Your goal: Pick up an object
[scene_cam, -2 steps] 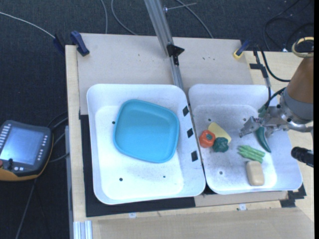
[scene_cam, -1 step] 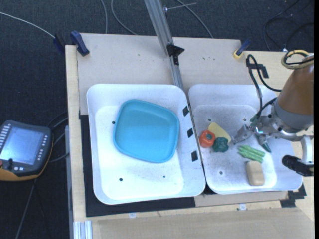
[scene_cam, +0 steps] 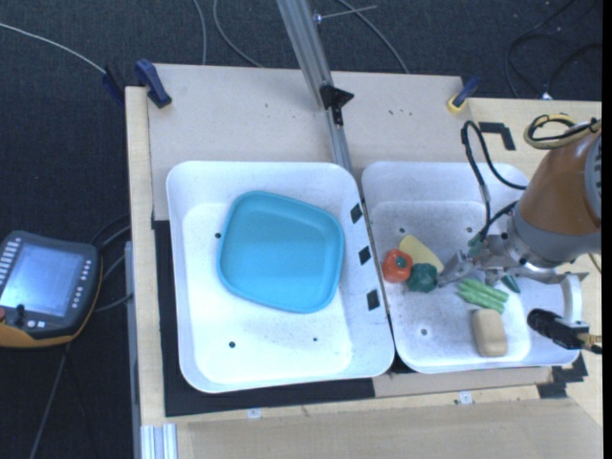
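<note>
The right bin (scene_cam: 421, 185) holds a small group of toys. A red and orange round piece (scene_cam: 396, 265) lies next to a yellow wedge (scene_cam: 422, 252) and a dark green lump (scene_cam: 423, 278). A light green ridged pod (scene_cam: 483, 295) lies to their right, and a tan block (scene_cam: 489, 333) sits near the bin's front. My gripper (scene_cam: 457, 271) hangs low in this bin, coming in from the right, its tip just right of the dark green lump and above the pod. Nothing is seen held in it.
The left bin (scene_cam: 191, 247) carries a large blue square plate (scene_cam: 281, 251). A metal pole (scene_cam: 308, 41) slants down to the divide between the bins. Cables (scene_cam: 478, 161) loop over the right bin's back edge. A teach pendant (scene_cam: 43, 285) lies on the floor at left.
</note>
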Tool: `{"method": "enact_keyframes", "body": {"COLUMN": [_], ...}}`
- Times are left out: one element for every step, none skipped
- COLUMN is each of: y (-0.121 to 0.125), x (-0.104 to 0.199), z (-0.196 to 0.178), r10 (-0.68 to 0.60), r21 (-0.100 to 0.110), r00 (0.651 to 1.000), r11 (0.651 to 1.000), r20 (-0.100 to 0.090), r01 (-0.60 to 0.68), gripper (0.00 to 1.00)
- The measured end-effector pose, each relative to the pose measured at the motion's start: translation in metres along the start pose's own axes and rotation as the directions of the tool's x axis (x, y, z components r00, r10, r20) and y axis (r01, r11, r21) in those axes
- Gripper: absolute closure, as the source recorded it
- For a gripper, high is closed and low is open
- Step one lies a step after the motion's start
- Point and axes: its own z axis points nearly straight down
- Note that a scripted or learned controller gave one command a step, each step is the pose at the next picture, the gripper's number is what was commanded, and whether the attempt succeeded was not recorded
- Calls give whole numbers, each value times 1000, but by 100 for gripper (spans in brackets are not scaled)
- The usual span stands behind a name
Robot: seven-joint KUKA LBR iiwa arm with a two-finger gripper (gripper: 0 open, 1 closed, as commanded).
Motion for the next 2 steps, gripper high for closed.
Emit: {"method": "enact_keyframes", "body": {"y": [1,-6], "x": [0,6], "z": [-12,-63], "r10": [0,0], "r21": [-4,-7], "r00": [1000,1000], "r11": [1000,1000], "r20": [0,2], "r01": [0,0], "gripper": [100,100]}}
